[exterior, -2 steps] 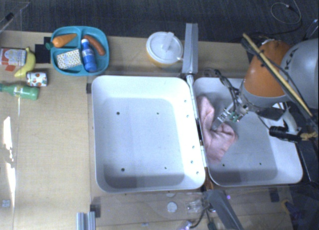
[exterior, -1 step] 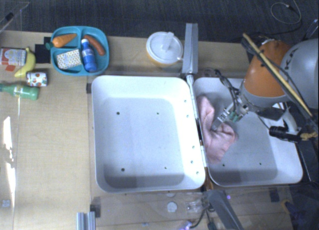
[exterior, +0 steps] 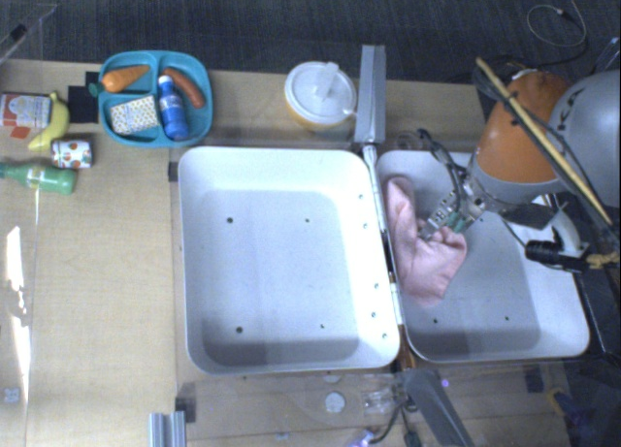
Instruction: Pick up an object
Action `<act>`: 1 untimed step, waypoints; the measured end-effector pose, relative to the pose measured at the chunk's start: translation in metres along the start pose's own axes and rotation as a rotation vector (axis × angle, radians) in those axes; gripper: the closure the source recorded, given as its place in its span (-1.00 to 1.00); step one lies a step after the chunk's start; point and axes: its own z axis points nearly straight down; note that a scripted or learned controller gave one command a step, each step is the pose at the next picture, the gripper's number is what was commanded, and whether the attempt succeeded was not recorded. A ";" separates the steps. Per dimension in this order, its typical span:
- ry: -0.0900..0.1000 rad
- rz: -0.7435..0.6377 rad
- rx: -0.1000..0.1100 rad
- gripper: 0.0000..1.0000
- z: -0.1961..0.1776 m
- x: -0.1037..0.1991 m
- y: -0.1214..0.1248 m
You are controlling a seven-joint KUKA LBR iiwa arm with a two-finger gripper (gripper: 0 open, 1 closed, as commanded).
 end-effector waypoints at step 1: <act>0.009 0.171 0.014 1.00 -0.080 0.020 0.076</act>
